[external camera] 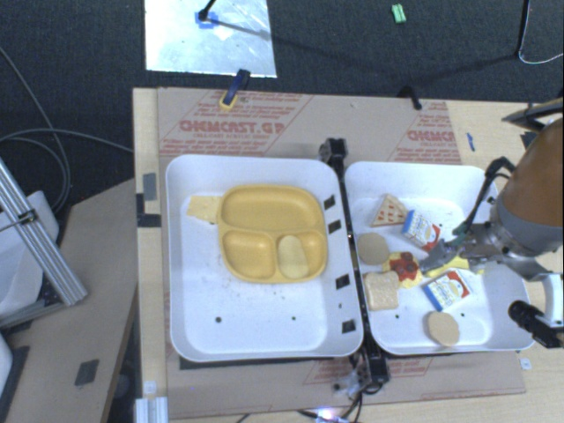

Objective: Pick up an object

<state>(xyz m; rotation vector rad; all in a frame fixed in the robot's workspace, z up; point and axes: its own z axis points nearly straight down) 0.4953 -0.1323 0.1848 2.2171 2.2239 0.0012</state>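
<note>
Cardboard-topped bench [291,117] w/ two white bins. Left bin [189,263]: yellow divided plate [269,232]. Right bin [476,329]: toy foods, incl. pizza slice [389,210], red piece [404,267], small carton [447,289]. Gripper [438,260] low over red piece, beside carton; jaws' state can't tell.

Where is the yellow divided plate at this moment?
The yellow divided plate lies in the left white bin, near its middle, with a pale flat piece touching its upper-left edge.
</note>
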